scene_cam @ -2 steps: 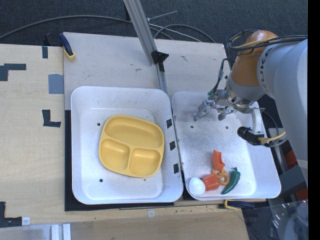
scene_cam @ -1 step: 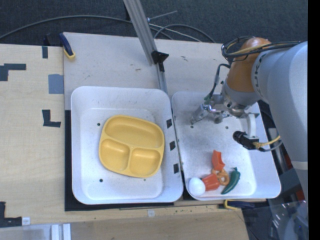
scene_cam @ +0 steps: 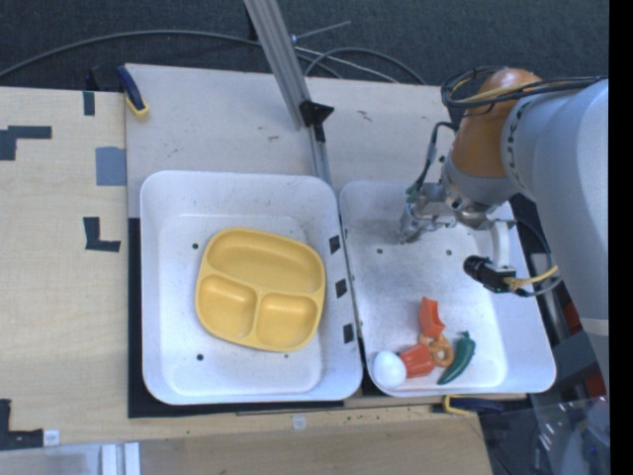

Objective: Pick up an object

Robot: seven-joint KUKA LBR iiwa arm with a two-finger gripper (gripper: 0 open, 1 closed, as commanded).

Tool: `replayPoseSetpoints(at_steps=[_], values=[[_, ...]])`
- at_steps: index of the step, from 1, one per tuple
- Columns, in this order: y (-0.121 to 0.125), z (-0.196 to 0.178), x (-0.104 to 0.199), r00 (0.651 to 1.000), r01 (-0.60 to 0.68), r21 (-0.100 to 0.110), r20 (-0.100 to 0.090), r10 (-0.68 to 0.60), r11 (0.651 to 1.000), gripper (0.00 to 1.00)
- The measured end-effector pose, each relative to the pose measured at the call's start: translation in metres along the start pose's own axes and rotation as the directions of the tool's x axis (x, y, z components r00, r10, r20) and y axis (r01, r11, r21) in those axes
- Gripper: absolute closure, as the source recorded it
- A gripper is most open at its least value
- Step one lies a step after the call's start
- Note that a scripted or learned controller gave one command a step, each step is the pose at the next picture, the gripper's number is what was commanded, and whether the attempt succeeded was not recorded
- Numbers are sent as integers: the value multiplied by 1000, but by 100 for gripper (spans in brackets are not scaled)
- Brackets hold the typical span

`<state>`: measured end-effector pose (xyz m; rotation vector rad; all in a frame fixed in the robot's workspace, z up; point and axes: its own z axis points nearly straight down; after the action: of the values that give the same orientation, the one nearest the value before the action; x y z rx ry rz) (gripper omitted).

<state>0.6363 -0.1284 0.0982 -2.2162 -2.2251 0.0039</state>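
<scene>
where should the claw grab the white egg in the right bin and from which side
Judging from the view, take the white egg across its round middle, coming straight down from above. It lies in the near left corner of the right bin, close to the walls, and an orange piece touches its right, so a sideways approach looks blocked. The claw hovers at the bin's far end.
</scene>
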Motion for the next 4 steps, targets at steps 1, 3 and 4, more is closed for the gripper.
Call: replayPoseSetpoints(at_steps=[1, 3, 4], values=[[2, -62, -6, 1000, -3, -8, 0, 3, 1000, 100], [4, -150, -13, 1000, -2, -7, 0, 2, 1000, 100], [1, -136, 39, 1000, 2, -1, -2, -2, 1000, 100]])
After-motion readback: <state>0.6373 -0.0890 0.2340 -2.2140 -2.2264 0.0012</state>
